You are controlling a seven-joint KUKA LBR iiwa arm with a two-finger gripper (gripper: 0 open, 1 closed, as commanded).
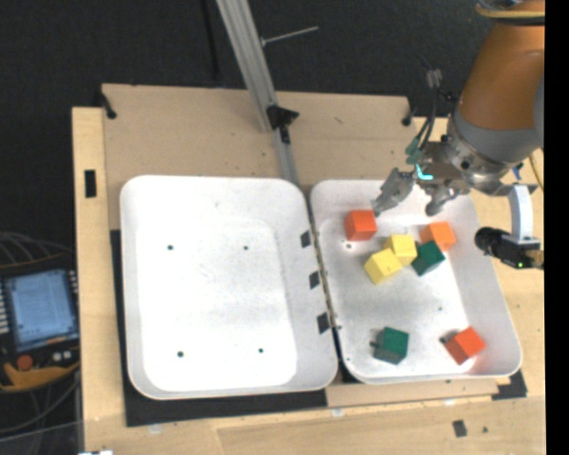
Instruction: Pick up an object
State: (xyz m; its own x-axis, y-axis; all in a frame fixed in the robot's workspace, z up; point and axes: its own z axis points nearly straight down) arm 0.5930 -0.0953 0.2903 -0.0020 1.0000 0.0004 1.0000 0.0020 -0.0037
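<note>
Camera view had the tool (pixel 418 195) spread open, grasping nothing, over right bin (pixel 484 282); best to center on orange cube (pixel 361 224) w/ clearance before clenching.

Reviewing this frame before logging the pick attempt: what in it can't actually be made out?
- Gripper over the right bin: too small and blurred to tell its finger state, or whether it touches anything.
- Orange block near the gripper: partly overlapped by it, so its full shape is unclear.
- Arm: cut off by the camera view's top edge.
- Handheld screen at the left edge: cropped, its display unreadable.
</note>
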